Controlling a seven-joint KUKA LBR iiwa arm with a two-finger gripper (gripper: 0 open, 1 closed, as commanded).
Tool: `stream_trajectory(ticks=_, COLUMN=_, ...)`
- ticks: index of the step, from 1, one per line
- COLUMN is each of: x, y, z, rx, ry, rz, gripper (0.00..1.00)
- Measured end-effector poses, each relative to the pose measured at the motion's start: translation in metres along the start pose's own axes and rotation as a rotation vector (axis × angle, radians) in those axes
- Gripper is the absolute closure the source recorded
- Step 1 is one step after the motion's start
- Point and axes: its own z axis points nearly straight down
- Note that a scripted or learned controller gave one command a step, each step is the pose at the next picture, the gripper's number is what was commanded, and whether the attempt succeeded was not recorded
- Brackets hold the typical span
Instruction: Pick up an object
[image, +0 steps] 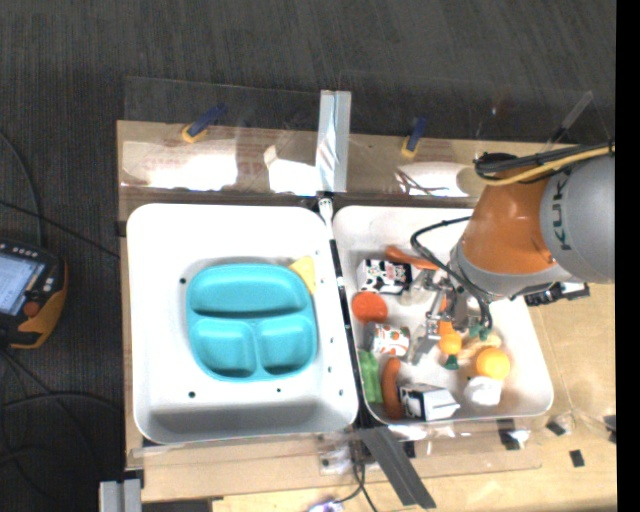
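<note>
Objects for picking lie together in the right bin (540, 385), one of two shallow white bins on the worktop (590, 400). The left bin (150, 300) holds a turquoise tray (250, 320) with three compartments, and a yellow piece (304, 270) shows at the tray's upper right corner. In the right bin I see a black-and-white carton (385, 275), a red-orange round thing (369, 306), a small white packet with red marks (390, 342), a green piece (370, 375) beside a dark orange one (391, 385), another white and black box (432, 403), a white cup-like thing (484, 391) and two orange balls (491, 363). The gripper (447, 318) is low over the middle of this bin, with the orange balls just beside it toward the near right and the carton to its left. Whether it is open or closed, and whether it holds anything, I cannot tell.
</note>
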Motion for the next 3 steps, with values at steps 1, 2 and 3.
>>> stream_trajectory(ticks=1, x=-0.078, y=-0.013, z=0.003, rx=0.001, ry=0.009, rz=-0.075, gripper=0.0)
stream_trajectory(ticks=2, x=-0.011, y=-0.012, z=0.001, rx=-0.001, ry=0.004, rz=-0.014, gripper=0.0)
stream_trajectory(ticks=3, x=0.014, y=-0.018, z=0.0, rx=-0.004, ry=-0.003, rz=0.093, gripper=0.0)
